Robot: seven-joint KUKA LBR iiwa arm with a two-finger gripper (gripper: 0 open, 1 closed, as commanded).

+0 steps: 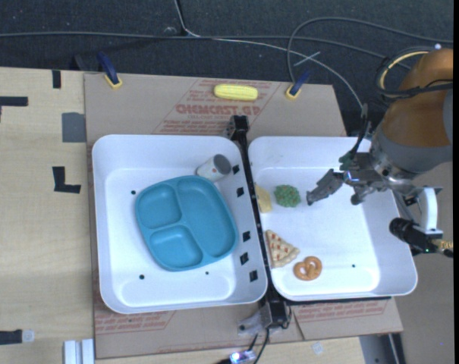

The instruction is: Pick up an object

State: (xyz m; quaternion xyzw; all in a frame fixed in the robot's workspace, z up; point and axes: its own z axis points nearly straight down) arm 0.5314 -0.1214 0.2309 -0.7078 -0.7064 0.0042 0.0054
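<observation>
Two shallow white bins sit side by side on a cardboard sheet [206,108] that covers the surface [32,226]. The arm [419,120] comes in from 3 o'clock, its orange band at the upper right, and its end effector [339,186] hangs over the right bin [388,275], at about 3 o'clock from that bin's centre. The two dark fingers [320,190] point toward 9 o'clock and stand spread apart; nothing lies between them, so the end effector is released.

The nearest thing to it is a green broccoli floret [287,196], just beyond the fingertips toward 9 o'clock, near but not touching them. Beside the floret, against the bin's left wall, lies a small pale yellow piece [264,200]. Toward 6 o'clock from these sits a tan waffle-patterned wedge [279,246], and just at its 3 o'clock side a small brown pretzel [308,268].

The left bin [111,279] holds a blue divided plate [185,222] with three compartments, lying flat and taking up most of the floor. At the plate's 1 o'clock, close to the wall between the bins, a small white and grey cup [215,167] lies on its side.

Outside the bins, at 12 o'clock on the cardboard, rests a yellow corn cob [235,92]. Cables [214,38] trail across the dark floor beyond.
</observation>
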